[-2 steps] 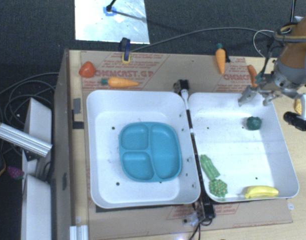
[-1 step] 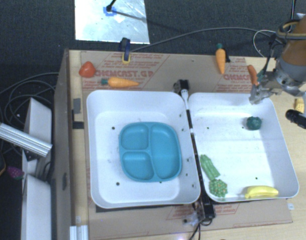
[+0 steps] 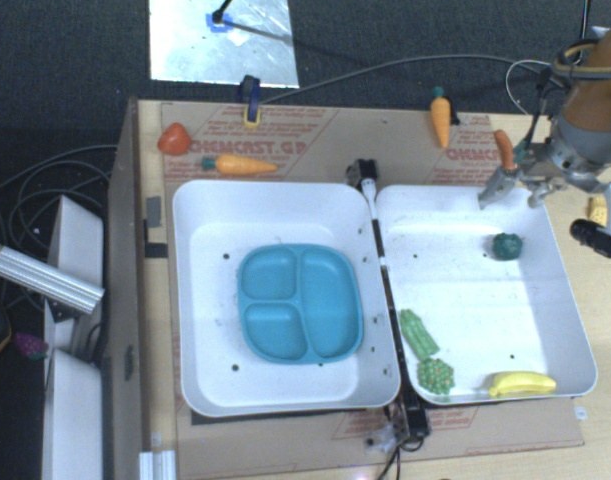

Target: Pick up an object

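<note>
Objects for picking lie in the right bin (image 3: 575, 313), and the nearest candidate is the dark green lump (image 3: 506, 245), probably a toy broccoli head, resting on the bin floor toward two o'clock from the bin's centre. The gripper (image 3: 516, 190) hangs above the bin's far rim, at about twelve o'clock from that lump, its two fingers spread apart and pointing down with nothing between them. That spread stance suits an approach rather than a carry, so I judge the pick has not begun in earnest.

Outward from there, the rest of the bin's stock sits along the near edge: a green pod (image 3: 418, 334) at eight o'clock from the bin's centre, a round green knobbly piece (image 3: 436, 375) just beside it toward the near rim, and a banana (image 3: 521, 383) at six o'clock, close against the near wall. Being tight to the walls, these look harder to straddle than the lump, which has bare floor all round.

The left bin (image 3: 210, 218) holds a blue divided plate (image 3: 299, 303) at its centre, likely a place to set things down. On the cardboard beyond the bins lie an orange carrot (image 3: 441, 120) at twelve o'clock and another carrot (image 3: 241, 166) with a red tomato (image 3: 174, 139) at ten o'clock, outside either bin and so probably spare props.
</note>
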`<action>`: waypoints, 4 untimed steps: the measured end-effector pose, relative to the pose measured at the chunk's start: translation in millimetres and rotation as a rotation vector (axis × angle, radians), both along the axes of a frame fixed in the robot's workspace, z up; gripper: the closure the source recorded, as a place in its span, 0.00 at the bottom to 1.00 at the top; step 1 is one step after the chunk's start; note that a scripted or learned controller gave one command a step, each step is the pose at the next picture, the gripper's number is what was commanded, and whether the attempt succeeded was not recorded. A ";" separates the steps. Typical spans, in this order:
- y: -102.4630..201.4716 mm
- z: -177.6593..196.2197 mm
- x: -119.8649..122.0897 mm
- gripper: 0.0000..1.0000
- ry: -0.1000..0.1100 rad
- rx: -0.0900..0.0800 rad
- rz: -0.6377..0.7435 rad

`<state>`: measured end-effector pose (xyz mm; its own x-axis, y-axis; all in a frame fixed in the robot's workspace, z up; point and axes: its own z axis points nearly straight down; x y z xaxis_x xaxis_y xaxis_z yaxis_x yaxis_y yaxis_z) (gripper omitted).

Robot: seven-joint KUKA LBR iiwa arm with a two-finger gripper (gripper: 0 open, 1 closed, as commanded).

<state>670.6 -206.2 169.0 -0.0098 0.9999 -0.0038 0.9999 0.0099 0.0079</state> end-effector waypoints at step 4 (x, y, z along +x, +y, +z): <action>-0.4 23.2 2.2 1.00 -0.008 -0.005 0.008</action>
